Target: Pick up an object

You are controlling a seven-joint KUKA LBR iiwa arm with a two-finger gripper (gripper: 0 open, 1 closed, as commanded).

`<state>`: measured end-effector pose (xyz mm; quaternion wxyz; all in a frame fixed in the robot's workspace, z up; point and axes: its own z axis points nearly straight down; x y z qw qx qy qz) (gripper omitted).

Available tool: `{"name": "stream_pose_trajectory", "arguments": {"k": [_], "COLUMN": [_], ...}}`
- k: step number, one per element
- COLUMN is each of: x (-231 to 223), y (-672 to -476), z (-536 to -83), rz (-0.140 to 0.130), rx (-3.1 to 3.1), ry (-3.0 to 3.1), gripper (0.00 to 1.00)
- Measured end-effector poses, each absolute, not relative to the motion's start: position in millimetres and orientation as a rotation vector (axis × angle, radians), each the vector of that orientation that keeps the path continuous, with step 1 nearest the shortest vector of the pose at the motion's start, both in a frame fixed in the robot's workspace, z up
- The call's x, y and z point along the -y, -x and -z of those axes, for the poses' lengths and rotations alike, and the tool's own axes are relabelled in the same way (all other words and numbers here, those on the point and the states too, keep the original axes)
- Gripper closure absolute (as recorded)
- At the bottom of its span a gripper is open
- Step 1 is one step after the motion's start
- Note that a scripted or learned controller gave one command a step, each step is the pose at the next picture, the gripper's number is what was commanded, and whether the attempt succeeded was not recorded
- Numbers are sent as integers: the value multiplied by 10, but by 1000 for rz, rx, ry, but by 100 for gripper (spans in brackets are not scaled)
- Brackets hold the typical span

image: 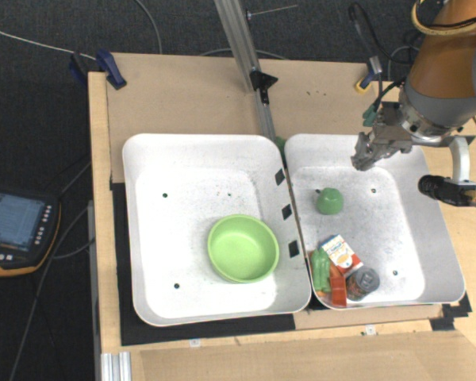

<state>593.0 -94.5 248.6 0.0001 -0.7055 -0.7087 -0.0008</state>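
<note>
Green object (329,202) below-left of claw (362,162)

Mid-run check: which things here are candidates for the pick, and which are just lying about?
Candidates for the pick:
- small green piece, right bin, nearest the gripper
- carton
- grey round thing
- green bowl, left bin

Lying about:
- handheld screen
- blue clamp
- metal pole

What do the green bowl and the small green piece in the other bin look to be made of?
Green bowl: probably plastic, smooth, uniform pale green, soft sheen on the rim. Small green piece: matte, darker green, possibly plastic or rubber; too small to tell for sure.
</note>
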Motion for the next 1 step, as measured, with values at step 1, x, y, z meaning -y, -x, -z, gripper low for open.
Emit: {"name": "stream_pose_trajectory", "arguments": {"k": [1], "x": [425], "y": [-5834], "z": [-2558], "rz": [3], "rx": [2226], "ry": [2216], "gripper": [100]}}
